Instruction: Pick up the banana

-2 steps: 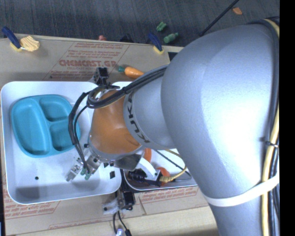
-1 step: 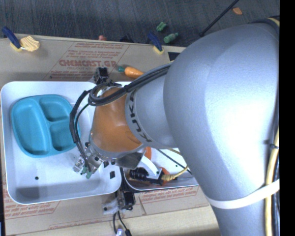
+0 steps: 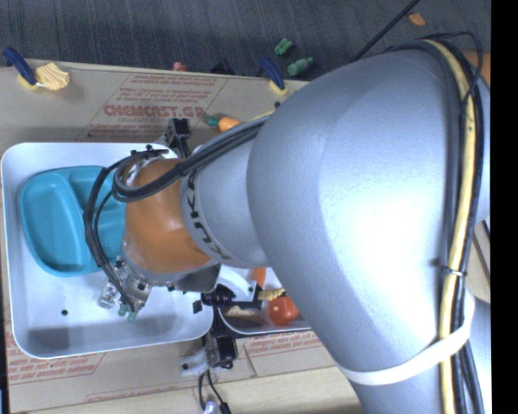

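Note:
My gripper (image 3: 121, 300) reaches down into the left white bin (image 3: 34, 335), close to its front wall, just below the orange wrist band (image 3: 155, 222). It hangs over bare bin floor to the right of a blue dish (image 3: 56, 222). The grey arm (image 3: 354, 197) covers the right bin almost entirely. At that bin's visible front left corner lie a brownish curved item (image 3: 242, 316), which may be the banana, a red round fruit (image 3: 282, 310) and an orange piece (image 3: 259, 276).
The blue dish takes up the left bin's back left part. A small orange object (image 3: 229, 123) lies on the cardboard behind the bins. Blue clamps (image 3: 22, 65) sit at the cardboard's back edge. Cables (image 3: 99, 222) loop around the wrist.

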Controlling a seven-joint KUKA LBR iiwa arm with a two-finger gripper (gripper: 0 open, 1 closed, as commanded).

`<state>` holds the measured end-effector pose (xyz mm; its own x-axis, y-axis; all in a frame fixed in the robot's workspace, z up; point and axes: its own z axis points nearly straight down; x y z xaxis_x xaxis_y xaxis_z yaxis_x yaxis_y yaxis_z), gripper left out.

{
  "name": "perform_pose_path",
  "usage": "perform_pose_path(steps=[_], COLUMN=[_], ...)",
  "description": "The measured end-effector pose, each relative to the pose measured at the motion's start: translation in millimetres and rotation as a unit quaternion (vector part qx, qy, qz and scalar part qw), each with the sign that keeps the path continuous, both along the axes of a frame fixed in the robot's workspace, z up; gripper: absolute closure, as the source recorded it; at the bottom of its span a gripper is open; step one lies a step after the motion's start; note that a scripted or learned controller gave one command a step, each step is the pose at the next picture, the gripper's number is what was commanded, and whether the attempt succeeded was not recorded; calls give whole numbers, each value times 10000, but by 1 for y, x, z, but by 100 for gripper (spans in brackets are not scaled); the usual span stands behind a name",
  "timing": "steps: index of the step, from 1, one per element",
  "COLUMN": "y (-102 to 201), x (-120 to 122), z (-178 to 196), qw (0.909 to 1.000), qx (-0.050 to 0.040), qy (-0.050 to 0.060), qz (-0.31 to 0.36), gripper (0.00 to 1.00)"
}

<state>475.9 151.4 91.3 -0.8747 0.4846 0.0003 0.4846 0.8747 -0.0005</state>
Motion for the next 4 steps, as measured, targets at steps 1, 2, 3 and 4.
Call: perform_pose_path(steps=[1,2,3,4], y=[67,12,4,4], x=[0,30,4,4], z=[114,127,68,78], qw=[9990,9720,9920,9917], qx=[2,-4,-2,-3], qy=[2,-6,17,18], qz=[-453,2350,1260,1284], gripper=[100,100,100,100])
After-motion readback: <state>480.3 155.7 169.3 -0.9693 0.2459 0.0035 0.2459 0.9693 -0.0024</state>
